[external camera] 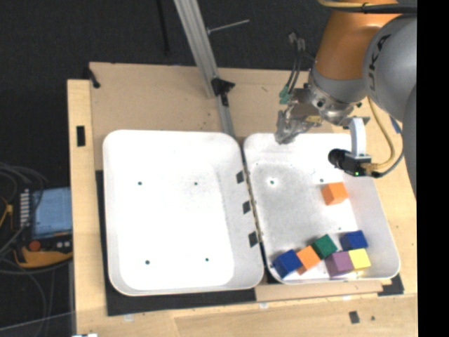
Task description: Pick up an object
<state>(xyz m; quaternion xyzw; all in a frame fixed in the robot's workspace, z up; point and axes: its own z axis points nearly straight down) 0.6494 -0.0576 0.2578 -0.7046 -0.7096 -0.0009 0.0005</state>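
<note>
The gripper (286, 133) of the grey-and-orange arm (354, 37) hangs over the far-left corner of the right bin (295, 195), close to the rim that meets the left bin (175, 209). From this slanted view it cannot be told how the tool is set, and no object is seen caught in it.

Every candidate for the pick lies well apart from the tool. A lone orange block (334, 192) sits toward the right side of the right bin, with bare floor all around it. Along the near edge of the same bin, a cluster crowds together — a blue block (287, 262) touching a second orange cube (308, 257), then a green block (324, 246), a purple block (340, 262), a yellow block (360, 259) and a dark blue block (353, 240), several of them touching or just beside one another.

The step in hand appears to be the approach, with no target yet under the tool. The lone orange block looks the soundest choice — a clean descent needs open floor on two opposite sides, and the packed row offers little. Done well, the move would centre the tool above that block, square it to the block's faces, and descend straight, since a slanted or off-centre close could nudge the block away.
</note>
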